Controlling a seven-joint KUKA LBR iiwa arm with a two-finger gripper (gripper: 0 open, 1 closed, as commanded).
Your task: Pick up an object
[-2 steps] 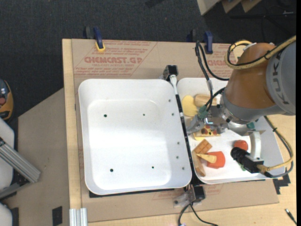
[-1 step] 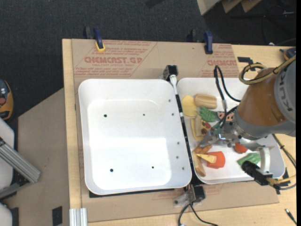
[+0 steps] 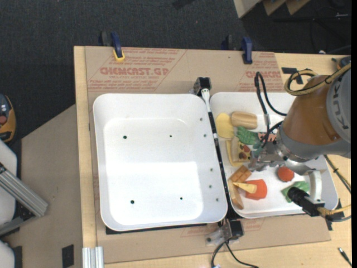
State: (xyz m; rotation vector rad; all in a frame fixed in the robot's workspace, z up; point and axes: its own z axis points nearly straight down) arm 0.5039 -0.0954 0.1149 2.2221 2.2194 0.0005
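Where the bench (image 3: 162, 66) comes nearest the camera, the left bin (image 3: 150, 161) lies bare and white, so every candidate for picking sits in the right bin (image 3: 279, 204). Nearest item: an orange-red piece (image 3: 257, 188) lying against a pair of tan wedges (image 3: 240, 175) by the bin's left wall. Beside these, toward the arm's side: a small red ball (image 3: 285, 173) and a green piece (image 3: 292, 191), each apart from the main cluster and, by judgement, easier to take cleanly. Next: the gripper (image 3: 261, 156), carried on the grey and orange arm (image 3: 312, 121), sits low over the middle of the cluster, just beyond the wedges, probably set there to close on something beneath it; the state of the jaws cannot be told, and nothing can be seen between them. Farther: a leafy green item (image 3: 245, 135), then a yellow piece (image 3: 224, 125) touching a tan cylinder (image 3: 244, 119). Farthest: two blue clamps (image 3: 117, 42) pinning the bench board.
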